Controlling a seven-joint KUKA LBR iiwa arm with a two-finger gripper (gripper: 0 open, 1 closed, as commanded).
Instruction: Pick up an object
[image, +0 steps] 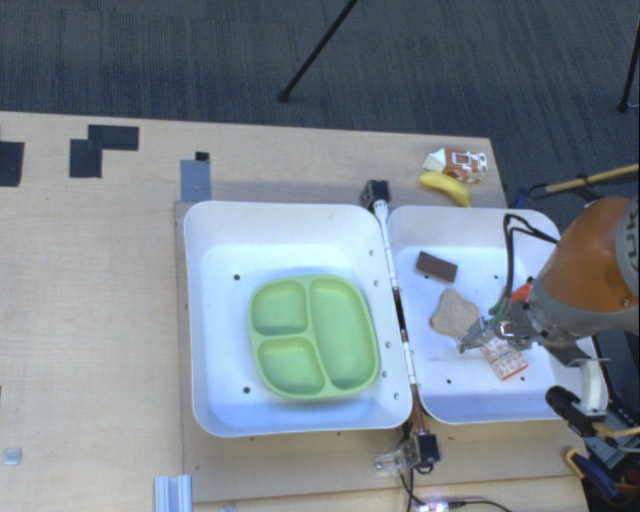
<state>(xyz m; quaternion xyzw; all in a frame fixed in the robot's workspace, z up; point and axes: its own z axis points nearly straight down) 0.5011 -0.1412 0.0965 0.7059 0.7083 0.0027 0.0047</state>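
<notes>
2 shallow white plastic bins w/ rounded corners, side by side on the wooden bench. Left bin (215, 300): 1 light-green divided plate (313, 338), matte, rounded-rectangle shape, 3 compartments. Right bin (450, 405): 3 loose items. 1 dark brown rectangular block (436, 266), flat, near the bin's top-centre. 1 tan stone-like lump (454, 314), irregular, rough-looking, mid-bin, below the block & apart from it. 1 small white card or packet w/ red-orange print (503, 358), flat, tilted, right of the lump.

1 arm, grey w/ orange band, over the right bin's right side. Gripper (478, 338) sits low just right of the tan lump, beside the card; metal fingers too small & blurred, so can't tell if parted or closed, nothing seen between them.

Outside the bins, on the bench above the right bin: 1 yellow banana (444, 185), curved, smooth, touching 1 small white-and-orange packet (460, 162).
</notes>
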